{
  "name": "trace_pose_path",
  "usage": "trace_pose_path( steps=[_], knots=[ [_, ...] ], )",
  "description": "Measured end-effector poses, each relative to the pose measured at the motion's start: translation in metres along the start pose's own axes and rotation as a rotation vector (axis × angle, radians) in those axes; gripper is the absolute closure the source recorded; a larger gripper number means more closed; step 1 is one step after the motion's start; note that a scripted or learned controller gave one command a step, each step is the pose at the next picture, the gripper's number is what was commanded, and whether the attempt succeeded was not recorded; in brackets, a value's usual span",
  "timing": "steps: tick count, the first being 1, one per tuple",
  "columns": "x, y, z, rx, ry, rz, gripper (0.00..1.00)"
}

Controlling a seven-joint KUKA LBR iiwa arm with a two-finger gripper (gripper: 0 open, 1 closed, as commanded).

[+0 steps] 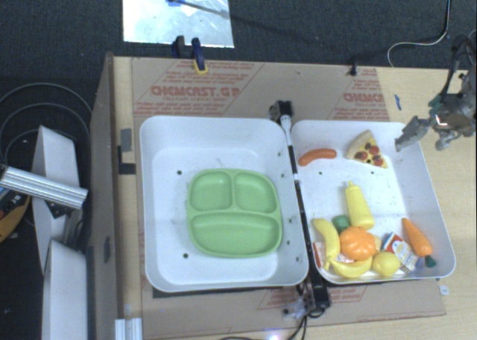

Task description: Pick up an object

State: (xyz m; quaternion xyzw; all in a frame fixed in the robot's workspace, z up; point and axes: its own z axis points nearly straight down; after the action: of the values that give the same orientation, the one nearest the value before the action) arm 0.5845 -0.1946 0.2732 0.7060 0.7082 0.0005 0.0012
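Observation:
The right bin (436,204) holds toy food: a pizza slice (367,149), a sausage (317,156), a yellow bottle (358,206), a banana (326,238), an orange (357,242), a lemon (385,263) and a carrot (417,235). My gripper (427,136) hangs above the bin's far right corner, just right of the pizza slice. It is open, with nothing between its fingers.
A green divided plate (235,212) lies in the left bin (160,174). A small green item (340,221) and a printed packet (399,249) sit among the food at the right bin's near end. Cardboard (313,85) lines the bench beyond the bins.

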Motion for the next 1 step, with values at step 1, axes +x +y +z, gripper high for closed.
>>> trace_pose_path(
  steps=[1],
  knots=[
    [0.0638,0.0488,0.0845,0.002,0.003,-0.007,0.00]
  ],
)
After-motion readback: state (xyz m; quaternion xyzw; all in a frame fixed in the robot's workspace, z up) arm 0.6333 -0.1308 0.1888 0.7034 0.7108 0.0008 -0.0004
